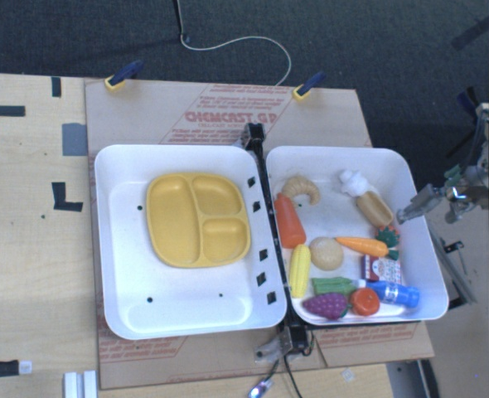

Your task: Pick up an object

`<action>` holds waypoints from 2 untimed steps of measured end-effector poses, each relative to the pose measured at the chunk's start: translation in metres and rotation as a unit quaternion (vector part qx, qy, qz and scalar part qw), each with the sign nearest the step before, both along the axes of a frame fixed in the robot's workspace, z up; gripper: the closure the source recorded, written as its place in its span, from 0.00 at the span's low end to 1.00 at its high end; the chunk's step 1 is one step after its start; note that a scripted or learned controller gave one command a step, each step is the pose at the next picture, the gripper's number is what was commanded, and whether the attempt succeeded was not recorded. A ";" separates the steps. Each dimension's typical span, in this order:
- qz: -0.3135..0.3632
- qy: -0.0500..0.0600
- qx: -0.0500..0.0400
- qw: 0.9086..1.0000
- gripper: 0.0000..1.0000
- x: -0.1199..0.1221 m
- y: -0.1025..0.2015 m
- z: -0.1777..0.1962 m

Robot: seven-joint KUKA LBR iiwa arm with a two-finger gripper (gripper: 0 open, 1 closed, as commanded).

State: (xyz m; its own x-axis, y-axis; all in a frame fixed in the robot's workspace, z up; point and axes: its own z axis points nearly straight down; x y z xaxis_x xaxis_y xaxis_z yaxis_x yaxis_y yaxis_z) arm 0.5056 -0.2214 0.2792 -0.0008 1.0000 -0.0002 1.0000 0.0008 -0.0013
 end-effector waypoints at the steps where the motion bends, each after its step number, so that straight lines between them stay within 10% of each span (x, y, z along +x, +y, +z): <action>1: 0.000 -0.010 -0.004 1.000 0.00 -0.021 -0.003 0.265; 2: 0.000 0.008 0.003 1.000 0.00 -0.024 0.045 0.017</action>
State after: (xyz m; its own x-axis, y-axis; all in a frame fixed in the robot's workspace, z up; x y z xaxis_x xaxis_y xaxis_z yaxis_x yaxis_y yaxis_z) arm 0.4819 -0.1760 0.2959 -0.0016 1.0000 0.0061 0.9999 0.0017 -0.0169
